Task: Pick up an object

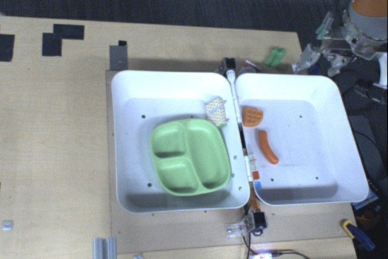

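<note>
I couldn't tell the jaws' state; the gripper [321, 54] hung outside the right bin [327, 91], risking clipping its rim approaching the sausage [268, 148].

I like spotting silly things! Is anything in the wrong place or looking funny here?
A small green thing lies on the bench outside the bins, behind the right bin. The green plate sits a bit crooked in the left bin. The sausage and waffle look fine.
</note>
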`<state>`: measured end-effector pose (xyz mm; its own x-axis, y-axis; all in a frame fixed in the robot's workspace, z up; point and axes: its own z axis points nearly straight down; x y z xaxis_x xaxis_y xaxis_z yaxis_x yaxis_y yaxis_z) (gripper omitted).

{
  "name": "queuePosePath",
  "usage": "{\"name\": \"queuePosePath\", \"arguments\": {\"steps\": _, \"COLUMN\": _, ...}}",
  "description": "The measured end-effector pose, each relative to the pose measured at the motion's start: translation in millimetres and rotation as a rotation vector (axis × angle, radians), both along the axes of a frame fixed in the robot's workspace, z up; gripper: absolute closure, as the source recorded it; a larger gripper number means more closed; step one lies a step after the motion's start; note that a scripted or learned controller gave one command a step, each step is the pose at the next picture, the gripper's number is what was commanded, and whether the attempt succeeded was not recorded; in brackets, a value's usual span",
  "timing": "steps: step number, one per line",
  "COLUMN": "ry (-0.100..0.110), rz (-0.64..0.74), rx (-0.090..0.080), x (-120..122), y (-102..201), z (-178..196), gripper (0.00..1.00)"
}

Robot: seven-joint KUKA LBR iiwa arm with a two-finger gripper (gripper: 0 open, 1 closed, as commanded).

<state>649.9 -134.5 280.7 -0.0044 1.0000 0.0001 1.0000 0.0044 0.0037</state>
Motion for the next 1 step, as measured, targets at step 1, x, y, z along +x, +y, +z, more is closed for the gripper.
{"name": "queuePosePath", "arguments": {"steps": 1, "ry": 0.005, "rz": 0.002, "rx": 0.001, "x": -4.6, "y": 34.5, "z": -143.0, "gripper": 0.00}}
